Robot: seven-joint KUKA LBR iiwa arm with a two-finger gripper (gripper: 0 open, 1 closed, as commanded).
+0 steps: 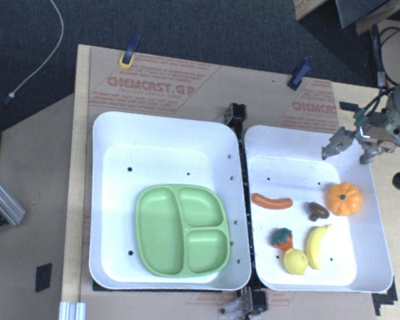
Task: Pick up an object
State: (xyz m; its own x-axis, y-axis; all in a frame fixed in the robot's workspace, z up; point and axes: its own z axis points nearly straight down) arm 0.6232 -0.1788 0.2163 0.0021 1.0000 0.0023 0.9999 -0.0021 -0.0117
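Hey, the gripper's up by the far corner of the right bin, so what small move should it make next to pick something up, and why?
Probably ease toward the camera and down over the toy pumpkin. The gripper hangs open above the right bin with nothing between its fingers, and the pumpkin is the nearest item, with bare floor around it.

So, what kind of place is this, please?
Probably a robotics lab bench for grasping tests: two white bins on a clamped board, toy food such as a banana, and a robot gripper overhead.
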